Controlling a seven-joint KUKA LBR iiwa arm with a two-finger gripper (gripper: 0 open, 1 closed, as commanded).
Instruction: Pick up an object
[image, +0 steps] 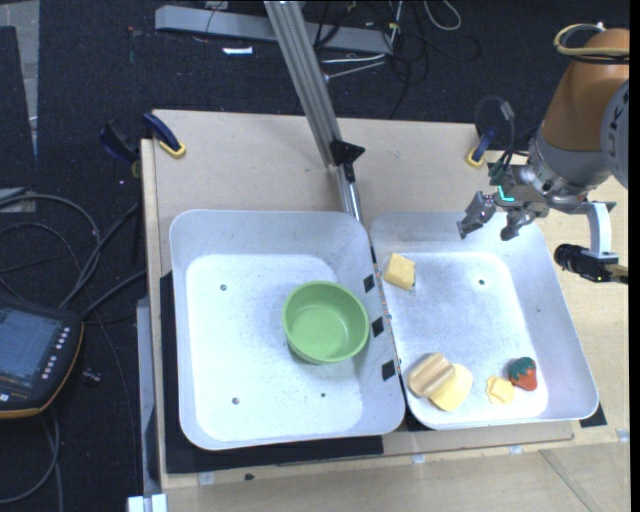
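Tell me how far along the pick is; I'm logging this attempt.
Done: nothing lifted. The gripper hangs open over the right bin's far edge, nothing between its fingers. Left: choosing and grasping something; the yellow block, the pale pieces and the red-and-green piece lie in that bin, the green bowl in the left.

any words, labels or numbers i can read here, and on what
None can be read.
The handheld pendant at the left edge has a lit screen, too blurred to read.
The green bowl, both white bins and the food pieces show no lettering.
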